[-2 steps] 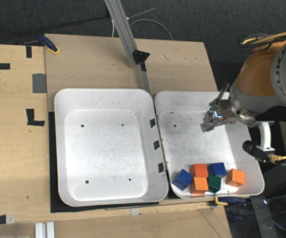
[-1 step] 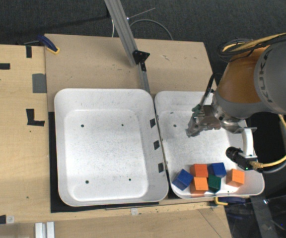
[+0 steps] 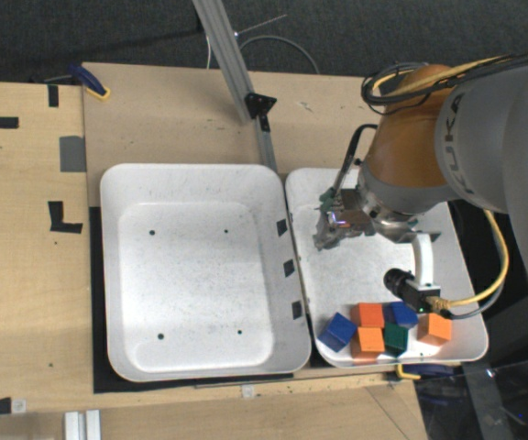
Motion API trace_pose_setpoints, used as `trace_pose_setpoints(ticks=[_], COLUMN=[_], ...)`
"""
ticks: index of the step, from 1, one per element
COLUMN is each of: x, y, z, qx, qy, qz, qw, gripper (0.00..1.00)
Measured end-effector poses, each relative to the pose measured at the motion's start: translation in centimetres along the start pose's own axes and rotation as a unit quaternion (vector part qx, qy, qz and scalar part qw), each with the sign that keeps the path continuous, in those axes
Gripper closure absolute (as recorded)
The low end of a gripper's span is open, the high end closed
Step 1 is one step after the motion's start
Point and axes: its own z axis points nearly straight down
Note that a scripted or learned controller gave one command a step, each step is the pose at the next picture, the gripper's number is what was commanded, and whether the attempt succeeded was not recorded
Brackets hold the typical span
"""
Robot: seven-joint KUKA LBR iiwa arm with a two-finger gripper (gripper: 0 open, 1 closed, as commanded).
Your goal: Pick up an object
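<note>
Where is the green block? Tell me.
The green block lies in the right bin, in the cluster at its near edge, below a blue block and right of an orange block.

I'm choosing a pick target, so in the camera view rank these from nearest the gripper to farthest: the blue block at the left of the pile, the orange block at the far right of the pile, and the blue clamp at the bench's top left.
From the gripper:
1. Blue block, below it, pile's left.
2. Orange block, pile's right edge.
3. Blue clamp, bench's far top left.

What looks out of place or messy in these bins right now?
Nothing stands out. The blocks sit huddled in the right bin's near corner, none spilled, and the claw hangs above the bin's bare middle.
</note>
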Motion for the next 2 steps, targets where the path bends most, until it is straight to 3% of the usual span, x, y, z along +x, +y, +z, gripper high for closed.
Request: trace_pose_setpoints(ticks=[1, 2], x=[5.0, 10.6], y=[-0.8, -3.0], z=[0.3, -1.2], qx=[0.002, 0.001], qy=[0.0, 0.0], qz=[0.0, 0.0], qw=[1.0, 1.0], gripper=[1.0, 1.0])
